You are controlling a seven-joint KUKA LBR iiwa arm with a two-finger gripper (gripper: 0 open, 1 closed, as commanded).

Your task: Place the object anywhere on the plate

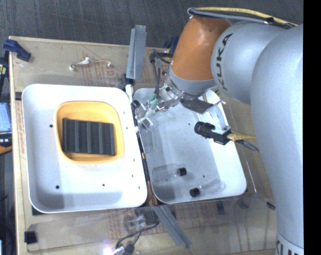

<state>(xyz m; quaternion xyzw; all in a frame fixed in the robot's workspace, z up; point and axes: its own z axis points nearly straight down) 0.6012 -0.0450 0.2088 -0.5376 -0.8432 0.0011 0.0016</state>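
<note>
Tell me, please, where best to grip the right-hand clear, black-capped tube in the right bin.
Probably the clear tube's body, pinched across its width from straight above: it lies flat, black cap leftward, and the bin wall close by hampers a sideways approach.

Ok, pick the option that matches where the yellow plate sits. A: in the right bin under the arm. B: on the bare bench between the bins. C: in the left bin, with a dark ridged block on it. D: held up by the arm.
C: the yellow plate lies flat in the left bin, and a dark ridged block rests on it.
</note>
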